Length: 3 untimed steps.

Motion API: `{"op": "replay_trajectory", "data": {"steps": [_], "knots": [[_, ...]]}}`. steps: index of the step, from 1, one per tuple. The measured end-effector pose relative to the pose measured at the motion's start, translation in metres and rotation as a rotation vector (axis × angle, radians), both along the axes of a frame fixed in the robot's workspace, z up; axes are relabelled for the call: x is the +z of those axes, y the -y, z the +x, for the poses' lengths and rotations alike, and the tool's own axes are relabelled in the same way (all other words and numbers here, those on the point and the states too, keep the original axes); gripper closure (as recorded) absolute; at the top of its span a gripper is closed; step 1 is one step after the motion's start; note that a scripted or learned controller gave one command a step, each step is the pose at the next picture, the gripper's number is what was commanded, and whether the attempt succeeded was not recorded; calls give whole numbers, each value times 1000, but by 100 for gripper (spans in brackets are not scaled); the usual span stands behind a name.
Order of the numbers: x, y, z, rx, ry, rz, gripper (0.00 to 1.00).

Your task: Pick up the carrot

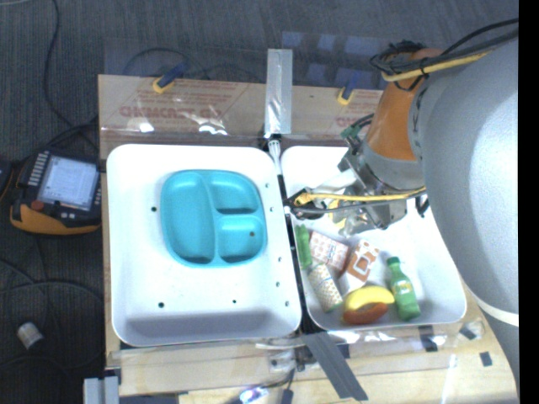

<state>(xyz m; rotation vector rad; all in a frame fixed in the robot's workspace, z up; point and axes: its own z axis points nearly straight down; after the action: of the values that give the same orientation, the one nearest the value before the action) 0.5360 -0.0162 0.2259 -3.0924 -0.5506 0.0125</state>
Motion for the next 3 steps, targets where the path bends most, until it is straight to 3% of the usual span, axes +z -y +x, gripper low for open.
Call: {"op": "replay_trajectory", "data": {"steps": [1,2,3], "knots": [[41,13,-49,142,0,2,100],[-16,3,73,229,1,-2,100],[27,-16,59,92,2,-1,100]]}}
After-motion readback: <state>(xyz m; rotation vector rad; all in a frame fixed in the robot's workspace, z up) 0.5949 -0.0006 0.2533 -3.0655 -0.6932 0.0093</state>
